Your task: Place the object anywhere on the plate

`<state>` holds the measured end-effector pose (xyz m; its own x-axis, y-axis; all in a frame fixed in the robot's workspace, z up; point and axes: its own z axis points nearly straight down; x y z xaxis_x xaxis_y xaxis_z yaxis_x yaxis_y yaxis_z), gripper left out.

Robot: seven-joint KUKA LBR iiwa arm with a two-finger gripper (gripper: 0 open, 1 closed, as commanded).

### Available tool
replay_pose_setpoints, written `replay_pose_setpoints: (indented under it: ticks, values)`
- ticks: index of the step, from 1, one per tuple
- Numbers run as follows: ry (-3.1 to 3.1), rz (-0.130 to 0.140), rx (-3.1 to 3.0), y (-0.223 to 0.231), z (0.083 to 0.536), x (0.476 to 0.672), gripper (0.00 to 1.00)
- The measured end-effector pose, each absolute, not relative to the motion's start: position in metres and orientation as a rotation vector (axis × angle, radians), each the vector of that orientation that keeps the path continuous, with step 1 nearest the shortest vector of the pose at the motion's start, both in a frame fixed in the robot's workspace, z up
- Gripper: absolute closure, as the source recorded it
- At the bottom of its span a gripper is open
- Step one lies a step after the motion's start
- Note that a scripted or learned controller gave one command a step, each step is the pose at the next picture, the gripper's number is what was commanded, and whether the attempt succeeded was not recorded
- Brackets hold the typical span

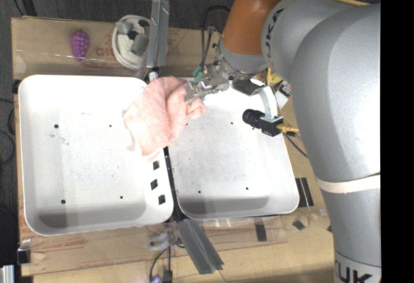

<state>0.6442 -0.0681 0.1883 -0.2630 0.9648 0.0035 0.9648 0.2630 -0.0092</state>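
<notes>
A crumpled pink cloth (160, 114) hangs over the divider between the left bin (71, 165) and the right bin (239, 171), near their far edges. Most of it lies above the left bin's far right corner. My gripper (196, 90) reaches in from the right at the cloth's upper right edge. Its metal fingers are shut on a fold of the cloth. The grey arm with its orange band (249, 22) covers the right bin's far right corner.
On the bench behind the left bin lie a purple grape-like toy (79, 44) and a white ring-shaped object (131, 40). A grey metal post (157, 32) stands at the far end of the divider. A black fitting (262, 121) juts from the wrist over the right bin.
</notes>
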Motion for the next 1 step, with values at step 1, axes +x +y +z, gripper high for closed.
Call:
replay_pose_setpoints:
  ticks: [1]
  values:
    - [-2.5,0.005,-1.893,-0.0669,0.2289,0.6449,1.0]
